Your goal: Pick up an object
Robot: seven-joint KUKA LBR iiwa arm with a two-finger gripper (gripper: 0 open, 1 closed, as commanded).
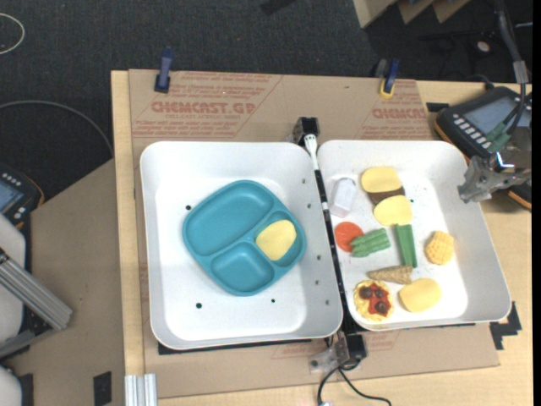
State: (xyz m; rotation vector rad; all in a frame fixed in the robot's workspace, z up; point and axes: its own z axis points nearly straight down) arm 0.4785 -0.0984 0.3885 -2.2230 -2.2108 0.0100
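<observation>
The right white bin [473, 307] holds several toy foods: a yellow bun [380, 178], a yellow oval piece [393, 211], a white cup [344, 194], a red tomato [345, 234], a green pea pod [370, 244], a green stick [407, 244], a corn piece [439, 248], a brown wedge [390, 273], a small pizza [373, 300] and a yellow potato [420, 294]. My gripper [478, 183] hangs over the right bin's upper right rim, apart from all the foods. Nothing is visibly held.
The left white bin [169, 303] carries a blue divided plate [241, 235] with a yellow piece [276, 238] in its right compartment. A black divider bar [317, 184] runs between the bins. A handheld controller [486, 121] lies at the far right.
</observation>
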